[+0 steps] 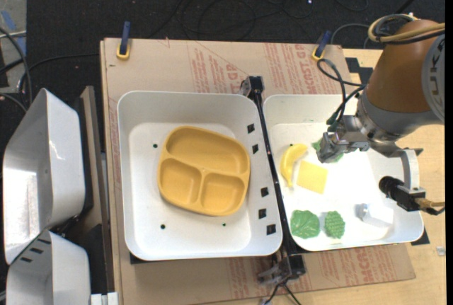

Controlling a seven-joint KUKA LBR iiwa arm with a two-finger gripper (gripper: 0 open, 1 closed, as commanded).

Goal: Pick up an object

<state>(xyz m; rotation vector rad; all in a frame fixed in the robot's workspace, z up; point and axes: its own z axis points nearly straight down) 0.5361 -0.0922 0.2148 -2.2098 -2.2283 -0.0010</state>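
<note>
Gripper (331, 148), finger state unclear, hangs just right of banana (291, 159), above yellow block (312, 177).

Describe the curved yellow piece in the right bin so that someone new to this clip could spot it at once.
Start at the right bin, the one the gripper hangs over. By its left wall lies a banana-shaped piece, touching the pale yellow block to its lower right. It is the curved yellow one; the block is square, and the two green pieces sit lower down.
</note>
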